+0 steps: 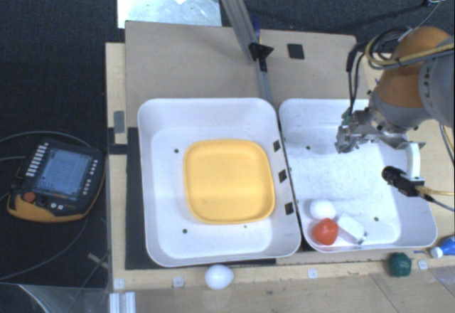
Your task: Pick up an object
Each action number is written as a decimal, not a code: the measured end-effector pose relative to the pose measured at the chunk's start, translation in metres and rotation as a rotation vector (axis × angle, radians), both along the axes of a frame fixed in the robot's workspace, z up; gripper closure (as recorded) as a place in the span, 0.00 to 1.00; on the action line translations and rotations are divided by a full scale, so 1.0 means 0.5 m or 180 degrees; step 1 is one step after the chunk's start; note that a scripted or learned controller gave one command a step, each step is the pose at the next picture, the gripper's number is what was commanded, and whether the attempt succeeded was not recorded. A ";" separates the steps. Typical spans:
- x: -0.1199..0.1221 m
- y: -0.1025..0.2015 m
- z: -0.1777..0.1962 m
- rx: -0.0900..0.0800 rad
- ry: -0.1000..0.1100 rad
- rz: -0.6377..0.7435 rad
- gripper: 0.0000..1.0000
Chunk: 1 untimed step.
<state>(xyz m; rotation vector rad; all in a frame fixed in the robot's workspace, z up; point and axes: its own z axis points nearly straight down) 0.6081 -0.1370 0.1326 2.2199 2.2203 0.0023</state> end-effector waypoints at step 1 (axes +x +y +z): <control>-0.003 -0.001 0.085 -0.0001 -0.0004 0.0001 1.00</control>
